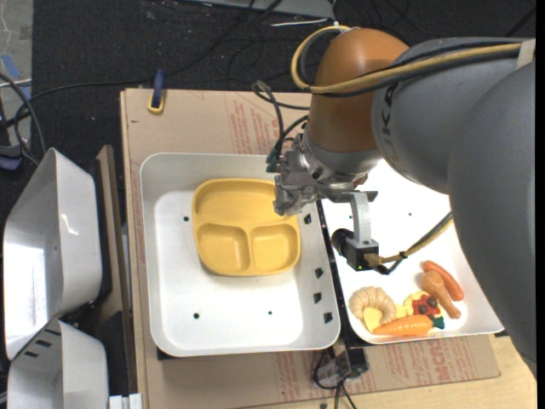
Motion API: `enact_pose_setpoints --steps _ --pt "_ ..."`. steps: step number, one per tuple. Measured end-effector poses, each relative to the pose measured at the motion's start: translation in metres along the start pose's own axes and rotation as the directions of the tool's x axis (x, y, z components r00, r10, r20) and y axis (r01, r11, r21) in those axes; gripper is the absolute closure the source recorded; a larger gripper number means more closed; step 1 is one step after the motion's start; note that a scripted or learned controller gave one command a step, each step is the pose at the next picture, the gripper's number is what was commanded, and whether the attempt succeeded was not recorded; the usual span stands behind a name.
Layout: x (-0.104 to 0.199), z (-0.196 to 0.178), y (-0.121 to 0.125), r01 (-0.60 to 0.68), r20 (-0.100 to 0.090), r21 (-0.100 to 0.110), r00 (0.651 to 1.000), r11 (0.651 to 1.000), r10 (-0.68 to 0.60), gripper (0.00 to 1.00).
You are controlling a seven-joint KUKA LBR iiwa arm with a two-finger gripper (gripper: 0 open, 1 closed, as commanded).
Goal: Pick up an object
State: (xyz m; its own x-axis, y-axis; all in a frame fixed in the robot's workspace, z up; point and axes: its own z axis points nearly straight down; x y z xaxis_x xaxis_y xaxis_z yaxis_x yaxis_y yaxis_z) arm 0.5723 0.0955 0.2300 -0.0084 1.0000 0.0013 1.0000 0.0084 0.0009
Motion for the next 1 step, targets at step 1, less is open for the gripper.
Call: enact_pose_setpoints --steps 1 --pt "-0.0033 0.0004 0.0002 -0.006 0.002 0.001 1.0 1.0 0.006 0.0"
